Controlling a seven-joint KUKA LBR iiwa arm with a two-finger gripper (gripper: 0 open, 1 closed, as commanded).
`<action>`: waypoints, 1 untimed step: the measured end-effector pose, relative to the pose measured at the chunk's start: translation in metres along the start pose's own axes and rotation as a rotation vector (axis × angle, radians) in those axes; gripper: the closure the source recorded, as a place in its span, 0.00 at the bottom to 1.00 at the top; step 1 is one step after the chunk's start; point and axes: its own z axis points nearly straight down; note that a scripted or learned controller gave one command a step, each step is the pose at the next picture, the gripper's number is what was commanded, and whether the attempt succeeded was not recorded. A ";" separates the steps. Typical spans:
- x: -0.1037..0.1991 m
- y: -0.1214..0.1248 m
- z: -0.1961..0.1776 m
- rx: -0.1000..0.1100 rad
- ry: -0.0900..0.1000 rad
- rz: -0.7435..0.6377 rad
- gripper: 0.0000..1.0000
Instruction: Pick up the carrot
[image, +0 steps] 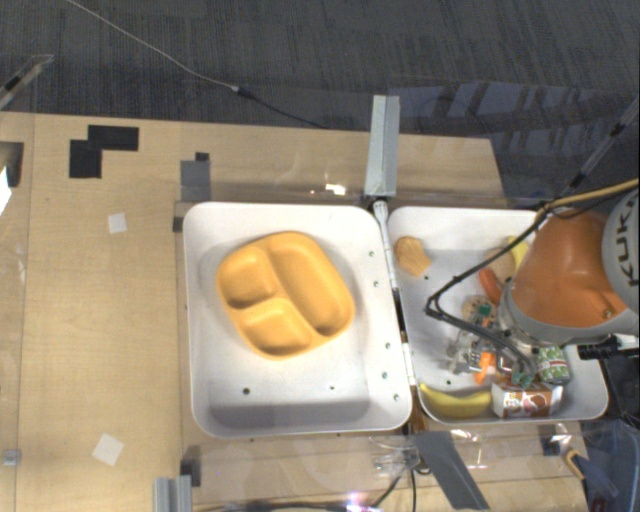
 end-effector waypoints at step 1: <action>-0.004 0.002 -0.012 -0.001 -0.011 -0.006 1.00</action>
